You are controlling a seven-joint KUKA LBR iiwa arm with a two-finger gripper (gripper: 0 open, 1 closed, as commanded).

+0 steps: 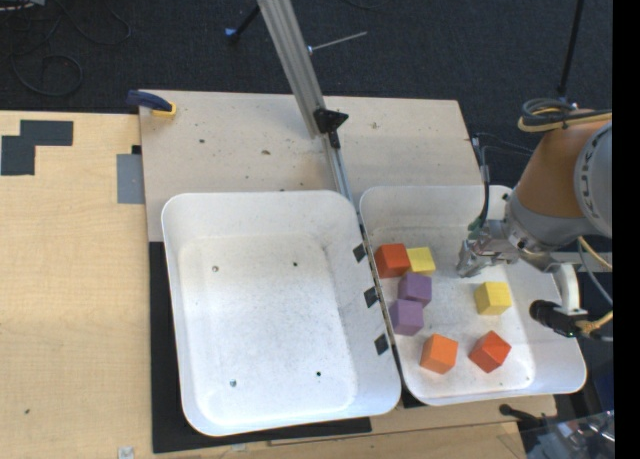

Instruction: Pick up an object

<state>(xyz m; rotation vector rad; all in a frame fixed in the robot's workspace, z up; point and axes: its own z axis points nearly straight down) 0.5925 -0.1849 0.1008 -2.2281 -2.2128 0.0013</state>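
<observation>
1. The arm [565, 182] is seen reaching in from the right, its orange band above the wrist lying over the right edge of the right bin [440, 202].
2. The gripper [482, 255] is located inside the right bin, toward its right side, pointing left and down.
3. The state of the jaws cannot be told: the metal tip is small and blurred, and no gap can be made out. Nothing is seen held by it.
4. A yellow cube [493, 297] is found just near of the gripper, close to it; whether they touch cannot be told.
5. A red-orange cube [392, 259] and a smaller yellow cube [421, 260] are placed side by side, touching, to the left of the gripper and apart from it.
6. Two purple cubes [414, 288] [406, 316] are set one nearer than the other, just near of that pair, by the bin's left wall.
7. An orange cube [438, 353] and a red cube [490, 351] are seen at the near end of the right bin, slightly apart.
8. The left bin [200, 217] is seen beside the right one, its floor speckled with dark marks.
</observation>
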